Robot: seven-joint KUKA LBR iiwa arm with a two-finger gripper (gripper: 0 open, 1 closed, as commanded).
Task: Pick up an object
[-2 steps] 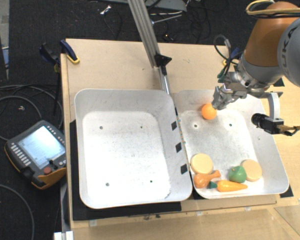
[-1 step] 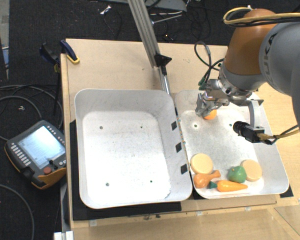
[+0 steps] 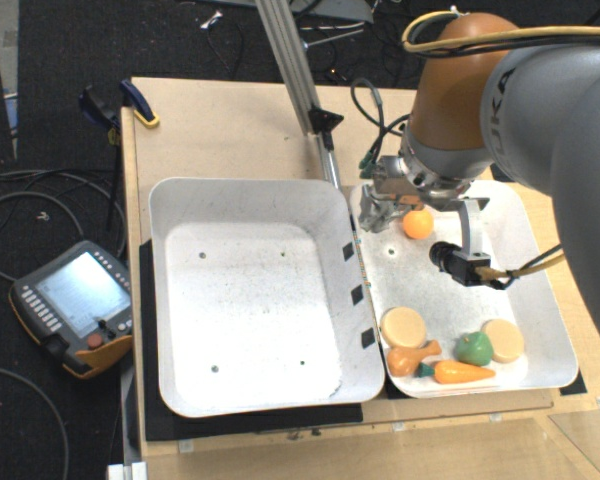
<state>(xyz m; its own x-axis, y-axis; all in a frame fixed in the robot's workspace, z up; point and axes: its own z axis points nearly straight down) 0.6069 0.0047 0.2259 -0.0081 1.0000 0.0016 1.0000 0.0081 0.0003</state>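
Teach pendant (image 3: 72,308) on floor; clamp (image 3: 130,103) at bench corner.

On my arm (image 3: 540,98), up and to the right of my gripper (image 3: 380,203), a few dark letters run along the grey casing; they look like part of "KUKA", cut off at an angle. I can read nothing else, not even on the pendant's screen (image 3: 80,293) far to its left.

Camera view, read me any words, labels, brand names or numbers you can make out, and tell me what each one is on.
"KUKA", partly visible and running sideways on the grey arm casing.
The teach pendant on the floor has a lit screen, but its contents are too small and blurred to read.
No other readable text.
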